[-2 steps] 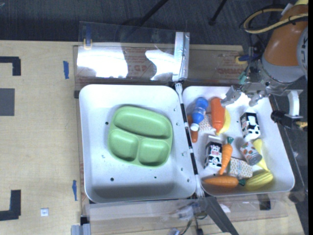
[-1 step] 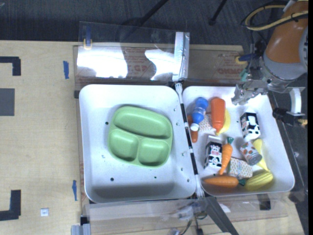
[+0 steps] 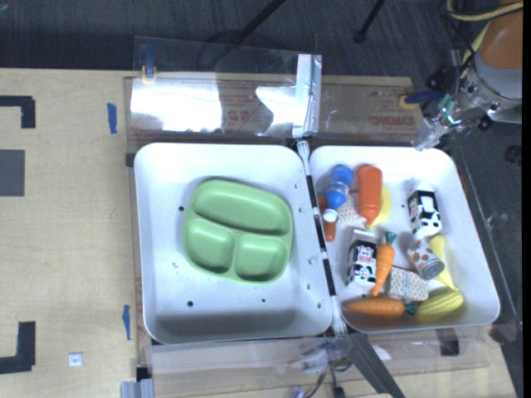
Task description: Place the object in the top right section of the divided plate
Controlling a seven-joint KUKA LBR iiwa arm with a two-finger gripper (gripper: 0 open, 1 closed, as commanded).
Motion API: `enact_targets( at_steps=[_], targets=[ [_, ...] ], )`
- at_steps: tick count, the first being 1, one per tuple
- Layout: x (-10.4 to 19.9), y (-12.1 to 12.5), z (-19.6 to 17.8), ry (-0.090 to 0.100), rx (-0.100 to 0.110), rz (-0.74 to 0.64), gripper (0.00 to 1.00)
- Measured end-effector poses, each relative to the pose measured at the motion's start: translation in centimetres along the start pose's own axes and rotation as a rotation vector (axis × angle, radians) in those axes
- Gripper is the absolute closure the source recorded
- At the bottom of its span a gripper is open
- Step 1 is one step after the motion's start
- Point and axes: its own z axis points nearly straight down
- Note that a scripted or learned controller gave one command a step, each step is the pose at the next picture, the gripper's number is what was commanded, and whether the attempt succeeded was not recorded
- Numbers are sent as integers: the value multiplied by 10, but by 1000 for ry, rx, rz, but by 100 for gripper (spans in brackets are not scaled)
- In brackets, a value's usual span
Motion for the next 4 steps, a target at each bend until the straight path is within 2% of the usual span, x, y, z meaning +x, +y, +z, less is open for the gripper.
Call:
enact_targets(
  at_steps=[1,2,3,4],
  targets=[
    [51,15,-92,2,0,-124,100],
    [85,32,-121,1,0,-50,100],
    [167,59,-107,6,6,0,100],
    [233,80,-142,3,0,-50,100]
  ],
)
